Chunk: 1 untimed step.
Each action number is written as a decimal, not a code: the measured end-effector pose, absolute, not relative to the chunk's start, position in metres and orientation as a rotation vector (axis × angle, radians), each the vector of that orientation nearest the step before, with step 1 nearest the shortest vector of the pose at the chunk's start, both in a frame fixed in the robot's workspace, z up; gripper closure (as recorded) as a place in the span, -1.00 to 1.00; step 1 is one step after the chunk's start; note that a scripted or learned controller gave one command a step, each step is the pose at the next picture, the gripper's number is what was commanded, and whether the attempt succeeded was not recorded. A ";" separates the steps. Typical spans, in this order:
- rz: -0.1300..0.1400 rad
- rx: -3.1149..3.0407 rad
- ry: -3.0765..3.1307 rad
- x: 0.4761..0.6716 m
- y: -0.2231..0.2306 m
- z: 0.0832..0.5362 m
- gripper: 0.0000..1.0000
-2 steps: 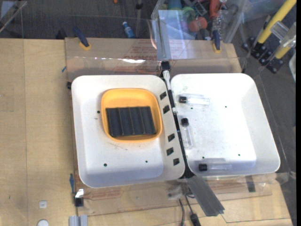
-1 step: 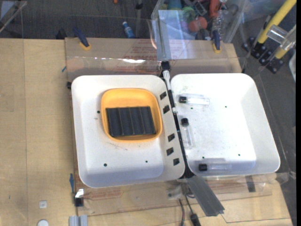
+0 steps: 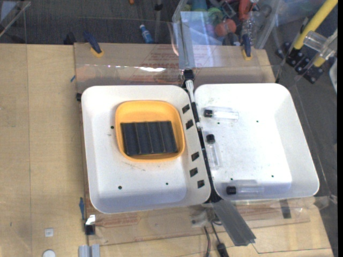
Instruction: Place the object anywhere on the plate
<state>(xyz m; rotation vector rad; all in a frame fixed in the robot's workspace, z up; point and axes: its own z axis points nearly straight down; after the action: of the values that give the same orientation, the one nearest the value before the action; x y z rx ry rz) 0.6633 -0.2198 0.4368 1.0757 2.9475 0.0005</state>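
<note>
An orange-yellow plate (image 3: 148, 108) lies in the left white bin (image 3: 107, 186), a little toward the back. A dark grey ridged rectangular block (image 3: 149, 138) rests flat on the plate and covers most of its floor. In the right white bin (image 3: 278, 143) lie three clear tubes with black caps: one near the back left (image 3: 221, 113), one along the left wall (image 3: 212, 150), and one at the front (image 3: 244, 188).
A black-marked divider (image 3: 194, 138) runs between the two bins. Behind them stands a clear box of coloured toys (image 3: 230, 7). A yellow-and-black fixture (image 3: 311, 47) sits at the upper right. Bare wooden bench lies to the left.
</note>
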 end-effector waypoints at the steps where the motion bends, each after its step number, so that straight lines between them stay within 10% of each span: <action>1: 0.002 0.550 3.088 0.660 -0.221 0.437 1.00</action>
<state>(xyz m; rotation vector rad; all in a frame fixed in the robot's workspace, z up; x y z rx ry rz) 0.6600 -0.2212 0.4372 0.5497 3.0885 0.0017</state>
